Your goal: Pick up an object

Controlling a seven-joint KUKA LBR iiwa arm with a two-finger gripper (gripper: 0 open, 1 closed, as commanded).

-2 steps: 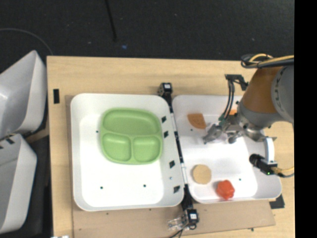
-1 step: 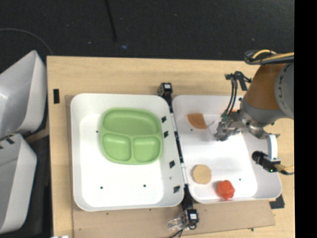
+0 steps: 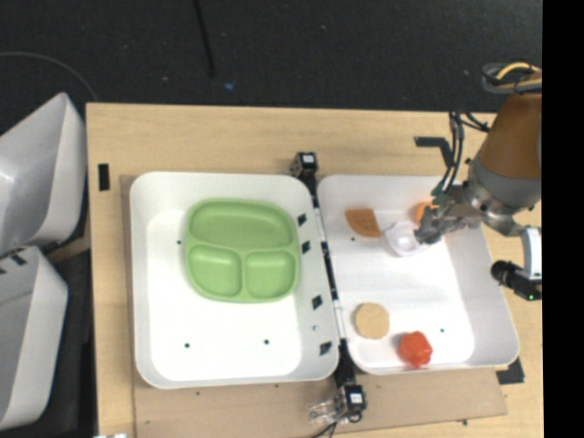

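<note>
In the right bin (image 3: 474, 336) lie a brown flat piece (image 3: 363, 222), a small clear-white object (image 3: 400, 239), an orange object (image 3: 421, 213), a round tan disc (image 3: 371, 320) and a red object (image 3: 415, 349). My gripper (image 3: 432, 228) hangs low over the upper right part of this bin, right beside the clear-white object and just below the orange one, which the arm partly hides.
The left bin (image 3: 155, 336) holds a green three-compartment plate (image 3: 243, 249). A row of black clips (image 3: 321, 263) runs along the seam between the bins. White equipment (image 3: 36, 181) stands beyond the bench's left edge. Cables (image 3: 452, 144) hang at the arm's upper right.
</note>
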